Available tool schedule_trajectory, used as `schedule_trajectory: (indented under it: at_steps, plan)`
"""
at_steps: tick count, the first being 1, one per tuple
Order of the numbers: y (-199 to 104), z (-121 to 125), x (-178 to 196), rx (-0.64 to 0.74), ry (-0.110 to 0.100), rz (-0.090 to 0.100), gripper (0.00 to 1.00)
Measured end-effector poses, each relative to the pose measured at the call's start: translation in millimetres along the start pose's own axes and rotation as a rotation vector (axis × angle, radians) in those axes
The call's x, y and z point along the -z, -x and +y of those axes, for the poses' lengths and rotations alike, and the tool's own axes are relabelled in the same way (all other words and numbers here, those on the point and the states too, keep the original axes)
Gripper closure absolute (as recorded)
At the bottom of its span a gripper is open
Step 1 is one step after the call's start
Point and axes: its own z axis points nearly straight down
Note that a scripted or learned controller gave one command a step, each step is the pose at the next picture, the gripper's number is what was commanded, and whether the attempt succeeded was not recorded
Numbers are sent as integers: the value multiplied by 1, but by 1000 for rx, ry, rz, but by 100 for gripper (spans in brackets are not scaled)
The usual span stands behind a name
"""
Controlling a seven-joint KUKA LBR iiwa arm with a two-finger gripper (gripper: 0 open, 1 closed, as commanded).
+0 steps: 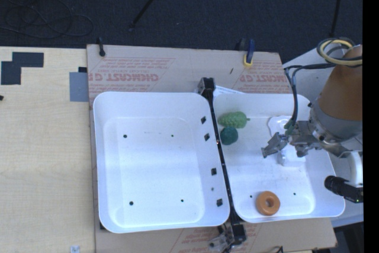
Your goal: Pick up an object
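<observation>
In the right bin (331, 210), a green bumpy object (233, 119) lies near the far left corner, and a dark teal ball (228, 135) touches its near side. An orange ring (267, 202) lies flat near the bin's front wall. A small white piece (277, 125) rests near the bin's middle back. My gripper (277, 150) hangs low over the middle of the right bin, right of the teal ball and just in front of the white piece. I see nothing held in it.
The left bin (106, 127) stands beside the right one, with a black divider (214, 151) between them. Cardboard (148, 71) lies under both bins. The arm's orange band (346, 89) and cables (293, 92) stand over the right bin's far right.
</observation>
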Motion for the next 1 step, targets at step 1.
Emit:
schedule_trajectory:
  at_steps: [1]
  plan:
    - [-29, 52, 190, 5, 23, -4, 0]
